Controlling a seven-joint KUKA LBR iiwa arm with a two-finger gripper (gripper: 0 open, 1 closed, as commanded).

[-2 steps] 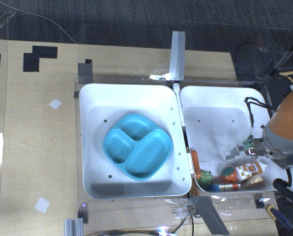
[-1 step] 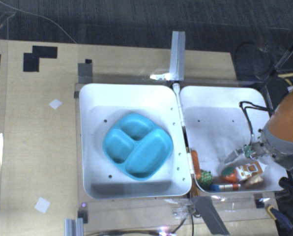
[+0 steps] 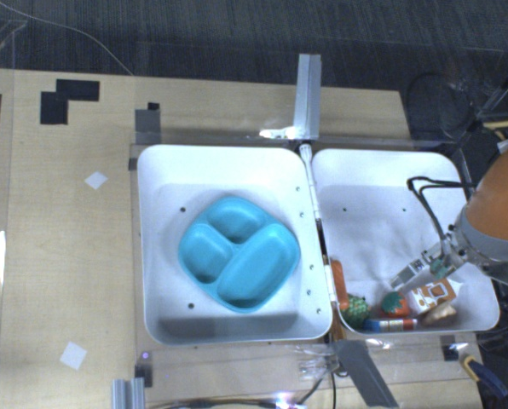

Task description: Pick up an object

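My gripper (image 3: 412, 271) hangs low over the right bin (image 3: 365, 203), near its front right part, reaching in from the right. Just below it lie a small green ball (image 3: 393, 302) and a small orange and white carton (image 3: 433, 296). A red and blue marker (image 3: 390, 323) lies along the front wall, with a beige item (image 3: 443, 313) beside the carton. An orange carrot-like piece (image 3: 338, 281) and a green item (image 3: 356, 309) rest at the bin's front left corner. I see nothing held in the gripper.
The left bin (image 3: 164, 186) holds a blue divided plate (image 3: 238, 252). A metal post (image 3: 308, 96) stands behind the divider between the bins. A black cable (image 3: 429, 196) loops over the right bin's far right side.
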